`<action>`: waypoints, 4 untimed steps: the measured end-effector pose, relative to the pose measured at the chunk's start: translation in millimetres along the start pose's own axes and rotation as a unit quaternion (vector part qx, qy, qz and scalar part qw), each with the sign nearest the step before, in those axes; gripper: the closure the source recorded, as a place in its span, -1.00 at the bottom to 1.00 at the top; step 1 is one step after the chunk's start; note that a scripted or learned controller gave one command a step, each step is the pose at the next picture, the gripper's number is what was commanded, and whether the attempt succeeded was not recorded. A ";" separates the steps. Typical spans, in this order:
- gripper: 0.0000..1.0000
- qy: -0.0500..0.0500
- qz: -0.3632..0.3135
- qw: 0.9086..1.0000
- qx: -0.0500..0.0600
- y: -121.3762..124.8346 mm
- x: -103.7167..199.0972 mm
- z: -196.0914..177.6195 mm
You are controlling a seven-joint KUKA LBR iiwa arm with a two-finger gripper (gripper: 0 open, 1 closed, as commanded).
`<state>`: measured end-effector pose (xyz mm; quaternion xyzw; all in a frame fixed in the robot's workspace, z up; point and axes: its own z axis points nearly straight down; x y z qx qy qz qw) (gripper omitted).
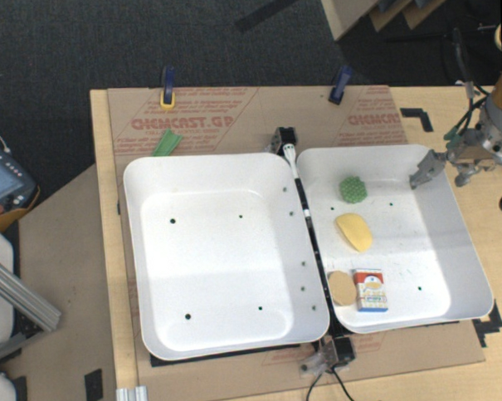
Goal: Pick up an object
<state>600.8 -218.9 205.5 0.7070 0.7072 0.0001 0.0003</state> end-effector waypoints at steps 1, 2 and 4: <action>1.00 -0.001 -0.001 1.000 -0.002 0.8 -0.2 -11.2; 1.00 0.002 -0.004 1.000 0.000 -79.3 103.1 -85.4; 1.00 0.001 -0.003 1.000 -0.004 -118.0 224.3 -147.9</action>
